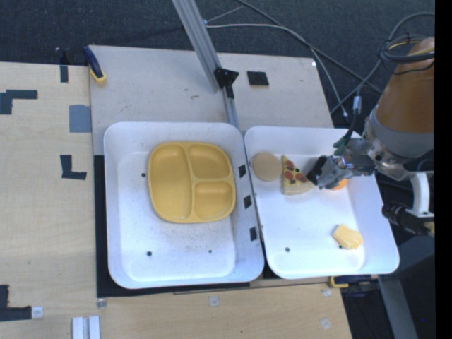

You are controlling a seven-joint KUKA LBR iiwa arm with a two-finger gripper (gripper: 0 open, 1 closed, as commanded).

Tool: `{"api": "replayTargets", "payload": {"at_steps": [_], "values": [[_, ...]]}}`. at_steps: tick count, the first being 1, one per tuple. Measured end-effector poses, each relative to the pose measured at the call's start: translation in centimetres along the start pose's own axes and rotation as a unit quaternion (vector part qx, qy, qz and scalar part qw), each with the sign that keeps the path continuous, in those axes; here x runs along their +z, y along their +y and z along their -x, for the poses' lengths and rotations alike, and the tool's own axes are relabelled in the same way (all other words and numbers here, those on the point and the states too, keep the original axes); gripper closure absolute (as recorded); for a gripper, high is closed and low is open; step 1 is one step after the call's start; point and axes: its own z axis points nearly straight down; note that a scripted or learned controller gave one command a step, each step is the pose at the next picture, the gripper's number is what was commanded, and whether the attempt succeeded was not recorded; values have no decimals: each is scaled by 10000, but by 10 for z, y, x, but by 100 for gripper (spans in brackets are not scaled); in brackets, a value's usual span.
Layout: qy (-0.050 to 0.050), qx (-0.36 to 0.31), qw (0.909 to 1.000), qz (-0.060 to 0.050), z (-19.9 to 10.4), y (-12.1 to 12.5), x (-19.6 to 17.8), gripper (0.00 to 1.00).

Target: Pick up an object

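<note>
In the right bin (311, 260) lie a round tan cookie (266, 167), a toy pizza slice (294, 177) beside it, and a yellow chunk (347, 237) near the front right. My gripper (327, 173) is low in the bin, just right of the pizza slice, over a small orange object (340, 184) that peeks out beneath it. Its dark fingers point left toward the slice. I cannot make out whether anything sits between them.
The left bin (127, 253) holds a yellow divided plate (192, 181). A metal pole (198, 30) slants down to the bins' shared back edge. Cables run across the dark floor behind. The arm's orange band (413, 83) sits at the right.
</note>
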Motion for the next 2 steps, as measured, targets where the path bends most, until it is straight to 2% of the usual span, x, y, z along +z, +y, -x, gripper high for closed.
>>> {"api": "replayTargets", "payload": {"at_steps": [2], "values": [[-4,4,10000,-7,-100,11,1,100]]}}
